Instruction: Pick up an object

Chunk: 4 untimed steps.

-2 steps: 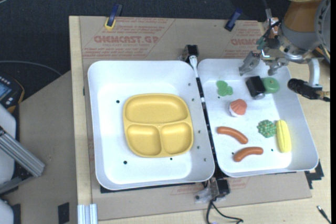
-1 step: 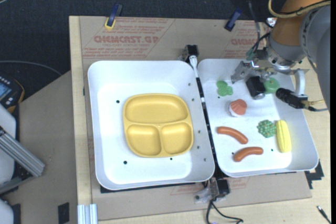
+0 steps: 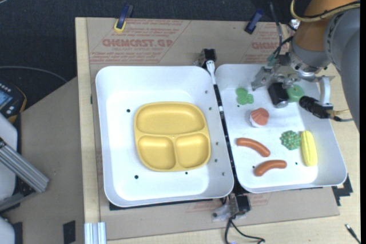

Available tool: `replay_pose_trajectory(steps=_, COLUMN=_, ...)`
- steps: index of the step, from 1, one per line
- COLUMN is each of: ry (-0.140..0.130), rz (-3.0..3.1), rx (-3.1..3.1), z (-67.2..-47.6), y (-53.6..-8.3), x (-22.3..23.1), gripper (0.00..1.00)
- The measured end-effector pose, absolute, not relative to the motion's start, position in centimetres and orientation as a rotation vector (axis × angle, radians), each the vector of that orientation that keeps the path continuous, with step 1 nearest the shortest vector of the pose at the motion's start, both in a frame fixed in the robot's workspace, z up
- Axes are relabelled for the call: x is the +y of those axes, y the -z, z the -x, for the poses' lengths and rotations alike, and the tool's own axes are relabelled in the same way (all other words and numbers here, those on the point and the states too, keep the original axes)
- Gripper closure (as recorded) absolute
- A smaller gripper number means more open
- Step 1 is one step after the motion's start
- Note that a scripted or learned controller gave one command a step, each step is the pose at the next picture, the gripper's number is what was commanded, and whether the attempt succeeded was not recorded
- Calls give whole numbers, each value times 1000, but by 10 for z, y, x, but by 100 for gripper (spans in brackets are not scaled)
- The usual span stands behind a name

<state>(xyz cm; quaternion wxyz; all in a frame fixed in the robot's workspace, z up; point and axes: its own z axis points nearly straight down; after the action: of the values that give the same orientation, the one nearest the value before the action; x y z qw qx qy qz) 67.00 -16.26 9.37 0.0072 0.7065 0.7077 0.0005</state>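
Note:
My gripper (image 3: 278, 95) hangs low over the back of the right bin (image 3: 329, 171). A small light green piece (image 3: 296, 91) lies just to its right, partly hidden by it. To its left sits a dark green leafy piece (image 3: 245, 96). In front of it lies a red and white piece (image 3: 259, 117). Further forward are two orange-red sausages (image 3: 253, 146) (image 3: 270, 167), a green broccoli floret (image 3: 290, 139) and a yellow corn cob (image 3: 309, 147). I see nothing held in the gripper.
The left bin (image 3: 114, 123) holds a yellow three-compartment plate (image 3: 171, 135). A black divider (image 3: 220, 117) runs between the bins. The arm's orange band (image 3: 320, 14) and cables (image 3: 317, 106) crowd the right bin's back right corner.

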Motion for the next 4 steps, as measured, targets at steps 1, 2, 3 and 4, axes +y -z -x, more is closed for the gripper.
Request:
replay_pose_trajectory(steps=1, ry=-10, rz=-2197, rx=2203, z=-674, y=-111, x=-164, gripper=100)
replay_pose_trajectory(steps=2, ry=-6, rz=-2216, rx=2216, z=-672, y=-172, x=-171, gripper=100)
replay_pose_trajectory(steps=3, ry=-7, rz=-2214, rx=2216, z=-673, y=-227, x=-172, gripper=100)
replay_pose_trajectory(steps=4, ry=-1, rz=-2217, rx=2227, z=-667, y=-238, x=-118, gripper=100)
